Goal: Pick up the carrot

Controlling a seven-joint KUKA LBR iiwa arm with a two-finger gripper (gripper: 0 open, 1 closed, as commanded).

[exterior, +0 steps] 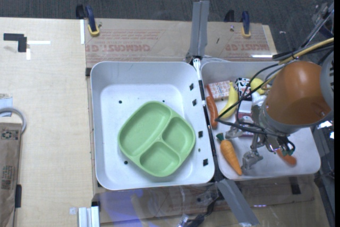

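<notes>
The carrot (pixel 230 156), orange with a green top, lies on the floor of the right bin (pixel 303 167) near its front left corner, pointing toward the front edge. My gripper (pixel 258 152) hangs low in the same bin just right of the carrot, under the orange wrist band (pixel 295 94). Its fingers (pixel 249 159) stand apart with nothing between them, the nearer one a short gap from the carrot. The arm hides the middle of the right bin.
The right bin also holds a reddish sausage (pixel 212 109), a banana (pixel 231 99), a small box (pixel 219 89) and a small orange piece (pixel 287 158) right of the gripper. A green divided plate (pixel 156 139) sits in the left bin (pixel 106 114).
</notes>
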